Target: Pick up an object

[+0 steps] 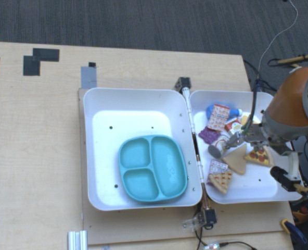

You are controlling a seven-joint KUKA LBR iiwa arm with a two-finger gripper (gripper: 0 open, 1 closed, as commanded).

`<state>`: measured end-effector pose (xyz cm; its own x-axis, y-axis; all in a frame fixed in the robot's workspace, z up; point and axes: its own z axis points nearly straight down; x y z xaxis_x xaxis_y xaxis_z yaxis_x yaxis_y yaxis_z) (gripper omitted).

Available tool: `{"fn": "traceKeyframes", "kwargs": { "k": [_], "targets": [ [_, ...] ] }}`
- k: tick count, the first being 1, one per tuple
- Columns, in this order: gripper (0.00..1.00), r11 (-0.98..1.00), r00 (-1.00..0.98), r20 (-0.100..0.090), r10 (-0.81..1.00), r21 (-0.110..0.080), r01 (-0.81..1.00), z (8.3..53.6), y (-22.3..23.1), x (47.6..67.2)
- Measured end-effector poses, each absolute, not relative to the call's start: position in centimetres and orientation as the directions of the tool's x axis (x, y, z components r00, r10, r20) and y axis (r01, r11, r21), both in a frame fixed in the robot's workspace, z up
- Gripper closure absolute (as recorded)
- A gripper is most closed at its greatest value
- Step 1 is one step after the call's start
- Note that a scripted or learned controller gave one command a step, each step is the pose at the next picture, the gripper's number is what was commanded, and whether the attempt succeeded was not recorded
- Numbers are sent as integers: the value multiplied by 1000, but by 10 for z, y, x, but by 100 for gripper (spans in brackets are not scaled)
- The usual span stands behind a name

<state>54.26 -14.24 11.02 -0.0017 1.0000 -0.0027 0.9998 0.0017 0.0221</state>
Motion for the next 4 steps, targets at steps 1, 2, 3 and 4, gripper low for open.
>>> {"fn": "traceKeyframes", "kwargs": {
  "k": [1,2,3,4],
  "targets": [
    [0,4,-4,-3,1000,10,1000,101,-139,533],
    [100,6,-6,-2,1000,10,1000,111,-138,534],
    [0,5,-5,-2,1000,10,1000,111,-138,534],
    [0,1,-1,-2,1000,11,1000,87,-98,490]
  ]
}}
